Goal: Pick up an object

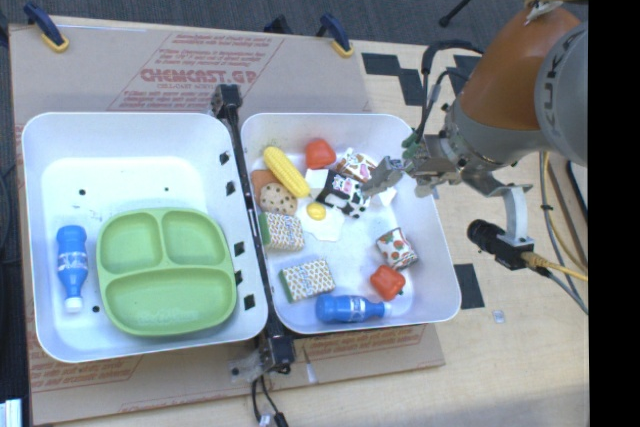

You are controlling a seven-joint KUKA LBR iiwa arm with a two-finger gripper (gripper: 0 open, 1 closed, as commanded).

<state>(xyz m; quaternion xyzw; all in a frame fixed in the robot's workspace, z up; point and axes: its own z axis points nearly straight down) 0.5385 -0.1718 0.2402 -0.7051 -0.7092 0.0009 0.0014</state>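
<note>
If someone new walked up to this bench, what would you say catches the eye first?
Probably the green divided plate, lying large and alone but for a small blue bottle at its left in the left bin. Next, the bright jumble of toy food in the right bin, with a yellow corn cob near its upper left. Then the arm's orange band, above the tool at that bin's upper right.

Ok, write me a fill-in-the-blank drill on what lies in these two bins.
1. The green divided plate lies in the ____ bin.
2. The corn cob is coloured ____.
3. The blue bottle in the left bin lies to the ____ of the plate.
4. The tool hovers over the ____ bin.

Missing words: left; yellow; left; right
</note>
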